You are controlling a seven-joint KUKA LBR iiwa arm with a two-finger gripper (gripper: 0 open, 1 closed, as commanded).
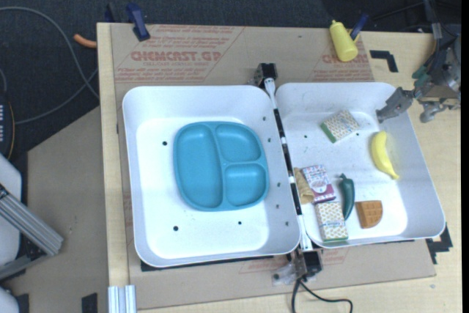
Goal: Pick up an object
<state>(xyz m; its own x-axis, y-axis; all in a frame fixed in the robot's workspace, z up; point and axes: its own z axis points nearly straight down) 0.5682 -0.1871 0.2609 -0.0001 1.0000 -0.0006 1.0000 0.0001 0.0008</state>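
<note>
We see two shallow white plastic bins side by side on a pale wooden surface [220, 48] printed with faded red lettering. The left bin [146, 231] holds a smooth, light-blue plastic plate [220, 165] with rounded corners and three moulded compartments, lying flat near the middle. The right bin [418, 209] holds the small things: a curved, glossy yellow toy banana [384, 155] towards its right wall; a small square packet with a green-and-white check pattern [339, 126] further back; a pink-and-white printed rectangular packet [319, 182] near the left wall; a long pale green-and-white carton [331, 221] just in front of it; a slim dark-green pepper-shaped piece [346, 196] touching that carton; and a tan, waffle-textured orange wedge [370, 213] just beside the pepper. The grey metal gripper [396, 105] hangs over the right bin's far right corner, above the banana and apart from it; we cannot tell how its fingers stand. A yellow plastic bottle-shaped clamp [342, 41] sits on the surface behind the bins.
</note>
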